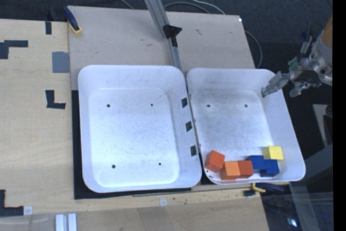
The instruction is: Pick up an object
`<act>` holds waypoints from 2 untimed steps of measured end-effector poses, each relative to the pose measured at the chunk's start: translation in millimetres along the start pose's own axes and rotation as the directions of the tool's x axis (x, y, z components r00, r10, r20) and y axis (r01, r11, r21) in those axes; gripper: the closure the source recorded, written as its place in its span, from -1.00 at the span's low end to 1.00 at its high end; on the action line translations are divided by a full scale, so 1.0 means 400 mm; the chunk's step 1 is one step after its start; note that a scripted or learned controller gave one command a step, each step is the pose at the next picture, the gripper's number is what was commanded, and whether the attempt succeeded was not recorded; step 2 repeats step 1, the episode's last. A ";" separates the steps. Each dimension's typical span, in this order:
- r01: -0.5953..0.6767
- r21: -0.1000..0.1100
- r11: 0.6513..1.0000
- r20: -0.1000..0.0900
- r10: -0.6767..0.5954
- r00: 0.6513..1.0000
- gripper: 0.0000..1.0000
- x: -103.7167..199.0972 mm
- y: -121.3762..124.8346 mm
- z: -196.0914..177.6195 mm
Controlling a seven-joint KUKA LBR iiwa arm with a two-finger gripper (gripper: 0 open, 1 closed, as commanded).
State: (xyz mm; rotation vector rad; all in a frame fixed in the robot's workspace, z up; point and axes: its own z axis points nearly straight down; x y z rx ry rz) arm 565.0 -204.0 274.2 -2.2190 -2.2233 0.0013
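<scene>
Small rigid blocks (244, 164), judged light, are clustered at the right bin's (227, 116) five o'clock; the yellow block (273, 152) is best taken by opposite flat faces. The gripper (284, 85) is held wide, empty.

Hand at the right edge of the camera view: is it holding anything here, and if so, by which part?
Nothing is held. The hand hangs open over the right bin's far right rim, with nothing between its fingers. The blocks lie in that bin's near corner.

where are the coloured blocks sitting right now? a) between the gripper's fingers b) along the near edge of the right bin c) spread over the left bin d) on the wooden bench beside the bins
b: the orange blocks, blue blocks and yellow block cluster along the near edge of the right bin, while the gripper hangs over that bin's far right rim, apart from them.
</scene>
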 end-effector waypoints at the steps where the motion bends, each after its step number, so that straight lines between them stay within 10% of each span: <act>1: 0.001 -0.002 1.000 0.001 -0.001 1.000 -1.00 -0.012 0.114 0.010; 2: 0.001 -0.002 1.000 0.001 -0.001 1.000 -1.00 -0.012 0.114 0.010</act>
